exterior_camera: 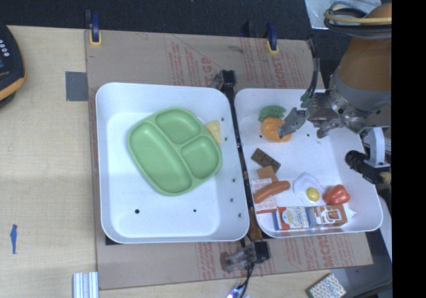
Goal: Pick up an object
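My gripper (306, 128) hangs over the upper part of the right bin (373, 223), open, with nothing between its fingers. Its left fingertip (288, 126) is at the right edge of an orange fruit (270, 130), which has a green leafy piece (271, 112) just behind it. Lower in the same bin lie two brown blocks (265, 157), a sausage (271, 190), a fried egg (309, 191), a red pepper (336, 194) and a flat printed carton (303, 217).
The left bin (113, 223) holds a green divided plate (174, 150) with a small yellow piece (213, 132) at its right edge. Clamps (227, 79) join the bins at the middle. The arm's orange band (365, 57) rises at the right.
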